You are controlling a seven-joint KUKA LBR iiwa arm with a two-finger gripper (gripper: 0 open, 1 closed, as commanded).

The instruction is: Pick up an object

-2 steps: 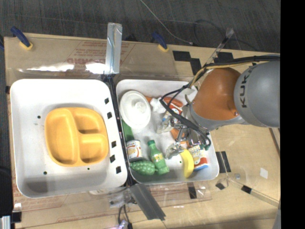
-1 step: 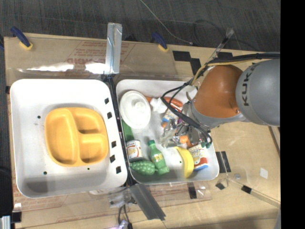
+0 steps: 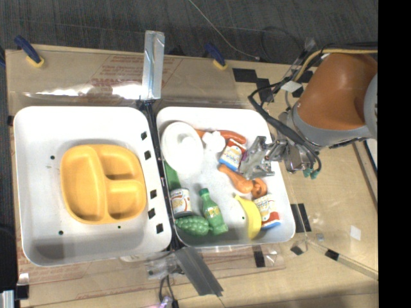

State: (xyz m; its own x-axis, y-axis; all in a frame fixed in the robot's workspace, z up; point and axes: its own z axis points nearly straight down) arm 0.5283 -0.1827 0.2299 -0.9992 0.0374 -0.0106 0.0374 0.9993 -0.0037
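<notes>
Seen from above: gripper [image 3: 257, 161] lowered into the crowded right bin [image 3: 212, 115], poised over an orange drumstick-shaped toy [image 3: 242, 181] and a small labelled tub [image 3: 232, 154], likely candidates for a pick. Impossible to tell whether anything is gripped. Nearby, a banana [image 3: 250, 214] and green bottle [image 3: 212, 211]. In the left bin [image 3: 38, 117], a yellow divided tray [image 3: 103, 182], apparently awaiting deliveries.

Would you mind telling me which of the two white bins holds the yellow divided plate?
The left bin holds the yellow divided plate; the right bin holds toy food instead.
</notes>
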